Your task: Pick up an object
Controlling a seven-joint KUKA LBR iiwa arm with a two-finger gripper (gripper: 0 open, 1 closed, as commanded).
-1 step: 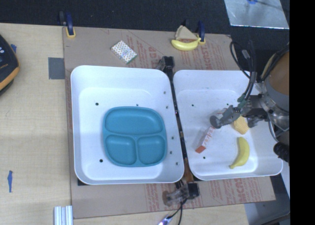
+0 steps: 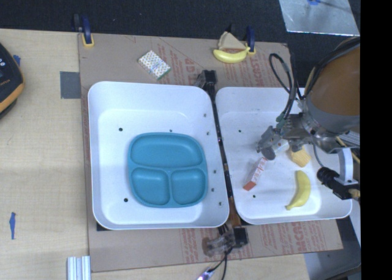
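In the right bin (image 2: 245, 104) lie three loose things. A yellow banana (image 2: 300, 190) rests near the front right corner, curved, its tip pointing toward the front rim. Just behind it, close to the arm, sits a small yellowish block (image 2: 299, 157). To the left of both, a slim white and red tube (image 2: 256, 174) lies at a slant on the bin floor, its red end toward the front. The gripper (image 2: 270, 144) hangs low just above and behind the tube's white end, with the block just to its right; whether the fingers are spread or closed cannot be told, and nothing shows between them. The back left part of this bin is bare floor.

The left bin (image 2: 104, 113) holds a blue divided tray (image 2: 166, 169), set centrally with bare white floor all round it. The two bins touch along their inner rims. On the table behind them lie a second banana (image 2: 229, 56) and a small patterned packet (image 2: 154, 64).
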